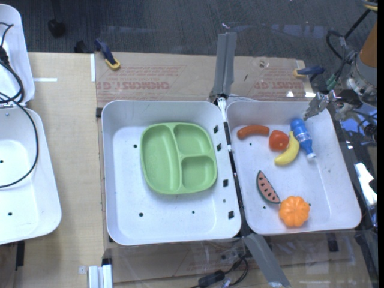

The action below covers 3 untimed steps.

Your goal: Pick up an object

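The right bin (336, 179) holds a sausage (252, 131), a red tomato (278, 140), a yellow banana (289, 151), a blue bottle (302, 137), a watermelon slice (267, 188) and an orange pumpkin (294, 210). My gripper (317, 105) hangs at the bin's far right corner, just above and right of the blue bottle, with its two thin fingers spread apart and nothing between them.
The left bin (120, 179) carries a green divided plate (179, 157). A grey upright post (225, 65) rises at the back between the two bins. Cables and clamps (351, 101) crowd the right edge near the arm.
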Available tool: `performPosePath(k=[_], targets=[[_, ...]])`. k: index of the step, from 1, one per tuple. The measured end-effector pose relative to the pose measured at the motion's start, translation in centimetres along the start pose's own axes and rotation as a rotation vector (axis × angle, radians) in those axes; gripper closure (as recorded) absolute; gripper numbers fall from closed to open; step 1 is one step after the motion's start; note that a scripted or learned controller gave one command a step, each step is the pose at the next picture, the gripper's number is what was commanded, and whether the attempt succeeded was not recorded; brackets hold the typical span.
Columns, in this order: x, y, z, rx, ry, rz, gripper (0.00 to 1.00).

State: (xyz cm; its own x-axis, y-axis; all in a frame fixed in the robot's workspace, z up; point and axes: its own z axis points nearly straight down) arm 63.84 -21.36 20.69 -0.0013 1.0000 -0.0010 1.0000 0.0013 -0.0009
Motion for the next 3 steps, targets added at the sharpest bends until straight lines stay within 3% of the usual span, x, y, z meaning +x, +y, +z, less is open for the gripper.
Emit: performPosePath(k=[1,2,3], targets=[[0.4,-0.3,11.6,-0.001,0.010,-0.125,0.00],[0.1,-0.2,10.5,-0.004,0.002,-0.126,1.00],[4.2,-0.6,1.6,-0.002,0.000,-0.184,1.00]])
